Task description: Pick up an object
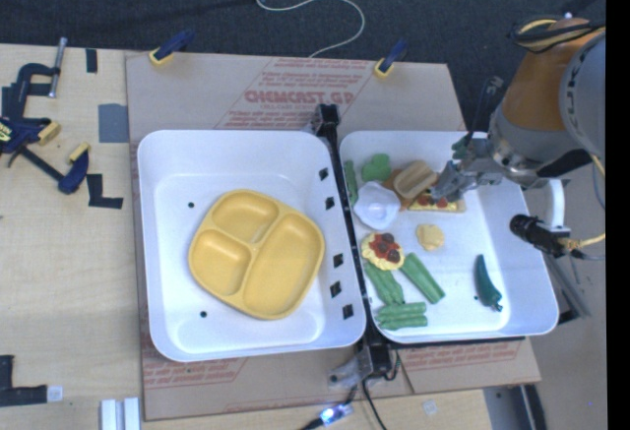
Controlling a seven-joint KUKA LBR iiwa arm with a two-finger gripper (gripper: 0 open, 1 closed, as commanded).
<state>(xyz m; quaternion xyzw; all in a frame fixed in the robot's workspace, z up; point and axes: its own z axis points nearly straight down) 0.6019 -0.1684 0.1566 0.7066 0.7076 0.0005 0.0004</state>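
The gripper [451,184] hangs low over the right bin [522,320], at its far side, with its dark fingertips right at the near edge of a tan, bread-like toy [413,178]. Whether the fingers are spread or closed I cannot tell; they blur into the shadow there, and nothing can be seen held between them.

That tan piece looks to be the thing in hand. It lies touching a flat red-and-yellow slice [436,205] just nearer the camera from it. Judging by its look (moulded play food, most likely), it should be light, stiff and somewhat smooth, so it will not crush but could skid or tip out of a shallow pinch. Its rounded top offers little purchase; the better hold is probably across its narrower width, fingers set down past the upper curve onto the sides, clear of the flat slice.

Left of the tan piece sits a green leafy piece [375,167], and just below that a white cup-like shape [375,208]. Further toward the camera lie a small yellow lump [430,237], a round yellow piece with red spots [383,249], green pods [409,295] and, well apart to the right, a dark green pepper-like piece [486,282].

Beyond the dividing wall, left of the tan piece, the other bin [162,162] holds a yellow divided plate [256,252].
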